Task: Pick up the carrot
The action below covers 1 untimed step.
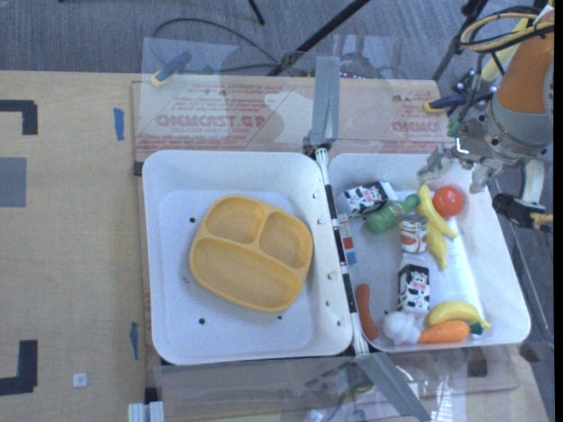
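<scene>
The carrot (444, 331) is orange with a green stub at its right end. It lies along the near edge of the right bin (506, 262), between a white garlic bulb (400, 327) and a yellow banana (456, 311). My gripper (456, 170) hangs over the bin's far right corner, well away from the carrot. Its two fingers are spread open with nothing between them. A red tomato (449, 200) sits just below the fingertips.
The right bin also holds a long banana (437, 229), a small can (413, 234), a cow-patterned carton (413, 288), a green vegetable (385, 218), a black-and-white box (368, 196) and a red sausage (365, 311). A yellow divided plate (251, 253) fills the left bin (167, 323).
</scene>
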Tool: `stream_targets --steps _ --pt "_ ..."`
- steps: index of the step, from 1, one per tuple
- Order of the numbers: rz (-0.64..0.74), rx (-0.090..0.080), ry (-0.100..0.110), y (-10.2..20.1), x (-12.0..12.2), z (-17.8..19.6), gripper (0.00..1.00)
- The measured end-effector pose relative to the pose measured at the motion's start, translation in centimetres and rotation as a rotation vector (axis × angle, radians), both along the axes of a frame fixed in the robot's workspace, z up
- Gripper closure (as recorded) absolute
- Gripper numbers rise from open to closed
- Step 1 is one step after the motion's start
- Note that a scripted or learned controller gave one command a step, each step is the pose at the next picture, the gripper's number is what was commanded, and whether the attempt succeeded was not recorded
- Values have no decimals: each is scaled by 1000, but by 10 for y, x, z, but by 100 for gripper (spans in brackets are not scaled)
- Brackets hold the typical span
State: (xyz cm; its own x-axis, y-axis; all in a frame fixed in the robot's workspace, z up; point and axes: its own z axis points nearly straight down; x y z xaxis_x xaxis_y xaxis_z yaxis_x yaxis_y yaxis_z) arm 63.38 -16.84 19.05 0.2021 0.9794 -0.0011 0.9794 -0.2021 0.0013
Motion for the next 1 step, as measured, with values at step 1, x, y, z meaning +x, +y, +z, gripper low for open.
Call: stream_targets --steps 1 --pt "-116 3 5 108 -63 -6 0"
